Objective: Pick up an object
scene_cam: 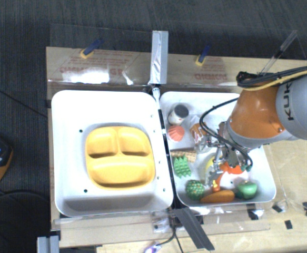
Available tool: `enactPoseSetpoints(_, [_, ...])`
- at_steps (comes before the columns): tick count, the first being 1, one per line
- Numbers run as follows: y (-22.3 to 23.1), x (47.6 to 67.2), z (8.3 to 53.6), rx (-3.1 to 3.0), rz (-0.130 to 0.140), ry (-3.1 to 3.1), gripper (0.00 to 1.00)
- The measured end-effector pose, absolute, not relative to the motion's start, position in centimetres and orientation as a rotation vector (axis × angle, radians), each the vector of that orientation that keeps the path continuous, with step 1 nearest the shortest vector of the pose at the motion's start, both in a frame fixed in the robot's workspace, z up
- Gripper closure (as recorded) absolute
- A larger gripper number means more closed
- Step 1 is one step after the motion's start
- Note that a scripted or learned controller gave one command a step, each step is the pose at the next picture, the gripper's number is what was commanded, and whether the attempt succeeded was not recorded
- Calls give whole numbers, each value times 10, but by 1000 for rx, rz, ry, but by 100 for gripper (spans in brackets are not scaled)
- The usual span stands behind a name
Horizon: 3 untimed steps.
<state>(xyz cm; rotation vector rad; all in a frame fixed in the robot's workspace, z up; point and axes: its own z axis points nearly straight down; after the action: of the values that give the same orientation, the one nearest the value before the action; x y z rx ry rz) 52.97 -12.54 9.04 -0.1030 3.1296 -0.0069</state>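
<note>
The right bin (269, 165) holds several toy foods. Among them are a green ridged piece (181, 166), a round green one (195, 188), an orange carrot (217, 196) and a green pepper (246, 190). A pink-orange shell (176, 134) and a small grey-topped cup (180, 112) lie at the back left. My gripper (218, 172) reaches down from the orange wrist (253, 117) into the front middle of this bin. It is over a yellow piece (210, 165), beside a red-orange piece (233, 168). The clutter hides what lies between its tips.
The left bin (69, 141) holds a yellow divided tray (120, 156). A metal divider (159, 57) stands at the back between the bins. Black cables (258, 79) loop over the arm. Two blue-yellow clamps (91, 48) (202, 56) sit on the back board.
</note>
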Motion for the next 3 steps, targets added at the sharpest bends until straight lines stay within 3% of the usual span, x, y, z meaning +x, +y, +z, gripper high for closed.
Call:
enactPoseSetpoints(1, [-100, 583, 91, -189, -9, 3121, 0])
enactPoseSetpoints(2, [-97, 568, 91, -146, -6, 3120, 0])
enactPoseSetpoints(3, [-94, 520, 94, -79, -7, 3105, 0])
